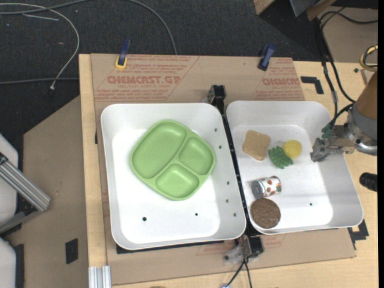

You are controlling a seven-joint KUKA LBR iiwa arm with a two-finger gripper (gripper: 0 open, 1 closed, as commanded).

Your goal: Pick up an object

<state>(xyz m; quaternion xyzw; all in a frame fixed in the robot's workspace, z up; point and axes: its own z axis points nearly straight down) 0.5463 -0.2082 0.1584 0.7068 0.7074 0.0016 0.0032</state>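
camera view, end effector over right bin, beside yellow ball

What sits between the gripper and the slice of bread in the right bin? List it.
In the camera view, between the gripper and the bread slice lie a yellow ball and a green leafy piece, touching each other; the rest is bare bin floor.

The grey arm is cut off by the right edge, so little beyond its wrist shows. Its dark two-finger gripper is too small to tell how its parts stand. The small printed can carries a label too small to read.
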